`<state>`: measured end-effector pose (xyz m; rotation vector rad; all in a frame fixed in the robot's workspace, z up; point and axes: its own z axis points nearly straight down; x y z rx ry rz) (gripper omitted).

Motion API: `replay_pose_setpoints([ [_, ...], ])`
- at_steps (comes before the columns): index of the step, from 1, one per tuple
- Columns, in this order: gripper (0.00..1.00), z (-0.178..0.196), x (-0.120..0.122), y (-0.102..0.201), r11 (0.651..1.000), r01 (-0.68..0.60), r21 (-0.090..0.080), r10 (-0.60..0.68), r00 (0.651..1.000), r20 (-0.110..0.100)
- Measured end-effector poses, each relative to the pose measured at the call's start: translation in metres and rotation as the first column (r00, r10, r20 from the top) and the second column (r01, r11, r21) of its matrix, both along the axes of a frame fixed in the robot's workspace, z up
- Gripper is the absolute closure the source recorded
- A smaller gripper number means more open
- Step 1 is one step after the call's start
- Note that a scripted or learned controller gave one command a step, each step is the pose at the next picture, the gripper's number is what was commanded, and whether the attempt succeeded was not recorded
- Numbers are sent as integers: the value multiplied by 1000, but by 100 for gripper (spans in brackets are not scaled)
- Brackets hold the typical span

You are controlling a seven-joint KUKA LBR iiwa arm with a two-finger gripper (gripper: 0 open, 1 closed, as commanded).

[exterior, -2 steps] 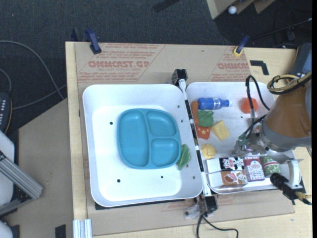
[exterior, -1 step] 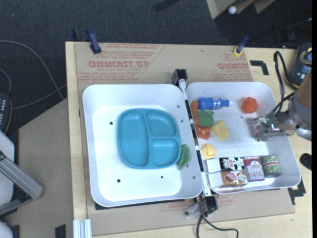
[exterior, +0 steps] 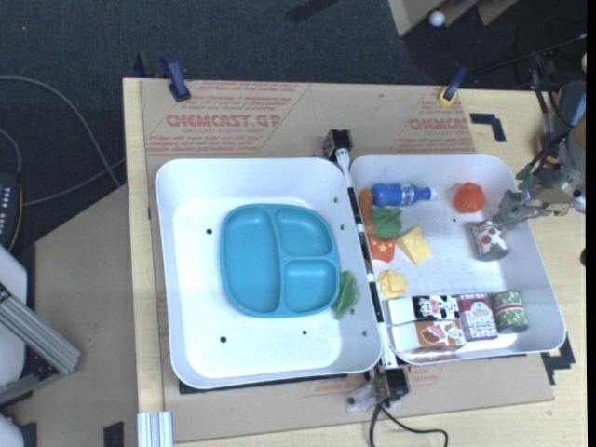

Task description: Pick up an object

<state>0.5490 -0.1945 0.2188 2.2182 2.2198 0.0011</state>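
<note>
My gripper (exterior: 510, 214) hangs over the right bin (exterior: 540, 287), close to its right wall. A small red-and-white patterned can (exterior: 489, 240) lies just below and left of it, touching it or nearly so; I cannot tell which. An orange-red ball (exterior: 468, 196) sits to the gripper's left. At the bin's far left are a blue bottle (exterior: 400, 195), a green piece (exterior: 386, 220), a red-orange piece (exterior: 382, 247) and a yellow wedge (exterior: 414, 246).
Along the right bin's near edge lie a yellow lump (exterior: 392, 283), a cow-print carton (exterior: 430, 307), a red box (exterior: 477, 318) and a green can (exterior: 509, 311). The left bin (exterior: 186, 250) holds a blue divided plate (exterior: 279, 257) and a green piece (exterior: 346, 292).
</note>
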Motion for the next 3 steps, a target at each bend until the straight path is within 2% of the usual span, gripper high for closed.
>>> replay_pose_setpoints([
  [1, 100, 0, 71, -11, 1000, -1, 0, 1, 1000, 0],
  [2, 0, 0, 71, -11, 1000, -1, 0, 1, 1000, -1],
  [3, 0, -124, 104, -23, 1000, -2, 8, 2, 1000, -8],
])
